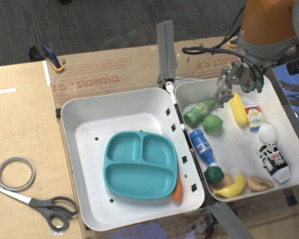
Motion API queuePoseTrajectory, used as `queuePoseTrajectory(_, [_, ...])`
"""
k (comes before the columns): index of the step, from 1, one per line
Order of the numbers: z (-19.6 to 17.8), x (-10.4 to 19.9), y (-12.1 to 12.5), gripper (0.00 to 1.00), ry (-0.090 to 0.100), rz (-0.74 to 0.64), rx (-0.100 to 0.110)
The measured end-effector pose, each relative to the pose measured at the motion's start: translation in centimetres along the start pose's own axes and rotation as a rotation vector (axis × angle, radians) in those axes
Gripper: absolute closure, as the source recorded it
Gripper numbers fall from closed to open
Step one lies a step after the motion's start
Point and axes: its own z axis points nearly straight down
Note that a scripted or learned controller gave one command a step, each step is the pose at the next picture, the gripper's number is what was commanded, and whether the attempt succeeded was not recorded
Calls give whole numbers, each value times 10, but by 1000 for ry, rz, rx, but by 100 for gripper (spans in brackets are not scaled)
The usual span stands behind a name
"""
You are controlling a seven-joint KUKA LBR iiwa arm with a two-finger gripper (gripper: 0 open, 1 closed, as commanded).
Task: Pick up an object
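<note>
The gripper [225, 92] hangs low at the right bin's [282, 102] far edge beside a green bottle [198, 111], fingers apart and gripping nothing, so picking looks not yet done.

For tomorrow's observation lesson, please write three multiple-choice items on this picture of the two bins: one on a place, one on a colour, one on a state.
1. Where does the teal divided plate lie?
A. left bin
B. right bin
C. on the bench beside the scissors

2. What colour is the small bottle in the right bin?
A. red
B. blue
C. black

3. How does the banana lie?
A. between the gripper's fingers
B. on the plate
C. loose on the bin floor

Answers:
1 A, the plate fills the left bin's floor.
2 B, its body is blue with a white cap.
3 C, it rests near the front wall, far from the gripper.
</note>
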Motion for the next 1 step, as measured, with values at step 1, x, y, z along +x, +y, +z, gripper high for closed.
queuePoseTrajectory(1, [4, 0, 53, 100, 0, 11, -1])
